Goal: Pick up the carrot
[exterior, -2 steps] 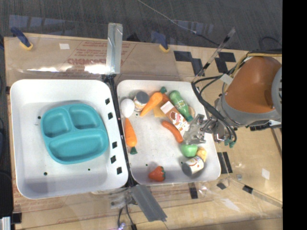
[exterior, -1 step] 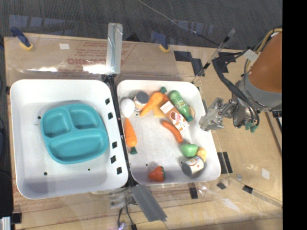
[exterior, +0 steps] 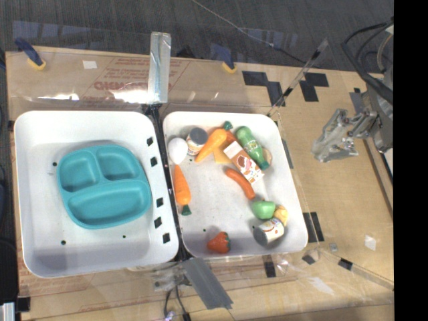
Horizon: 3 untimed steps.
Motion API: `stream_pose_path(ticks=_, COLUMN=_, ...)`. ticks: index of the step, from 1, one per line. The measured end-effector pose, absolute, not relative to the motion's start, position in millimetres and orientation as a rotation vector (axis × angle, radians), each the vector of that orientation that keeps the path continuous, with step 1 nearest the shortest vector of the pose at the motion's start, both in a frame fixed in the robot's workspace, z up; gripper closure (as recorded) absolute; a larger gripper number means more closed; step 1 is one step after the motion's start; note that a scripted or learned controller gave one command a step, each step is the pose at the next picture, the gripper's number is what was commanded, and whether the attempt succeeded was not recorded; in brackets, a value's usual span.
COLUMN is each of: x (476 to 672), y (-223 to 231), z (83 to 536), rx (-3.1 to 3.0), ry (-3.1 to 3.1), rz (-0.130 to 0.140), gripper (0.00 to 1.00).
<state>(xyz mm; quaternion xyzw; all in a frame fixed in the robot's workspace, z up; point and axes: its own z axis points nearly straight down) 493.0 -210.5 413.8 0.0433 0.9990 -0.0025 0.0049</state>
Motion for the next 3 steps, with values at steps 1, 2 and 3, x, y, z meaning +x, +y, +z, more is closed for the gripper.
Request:
stream_pose_path(ticks=1, x=508.1, y=-210, z=264, rx=0.038, ry=3.151, rz=0.006, gripper=1.00)
stream_pose_path(ticks=2, x=540.3, y=-211, z=408, rx=-0.067, ry=3.129, rz=-0.009, gripper=1.00)
stream_pose_path(ticks=3, x=600.5, y=-210, z=310, rx=-0.310, ry=3.131, rz=0.004, gripper=1.00)
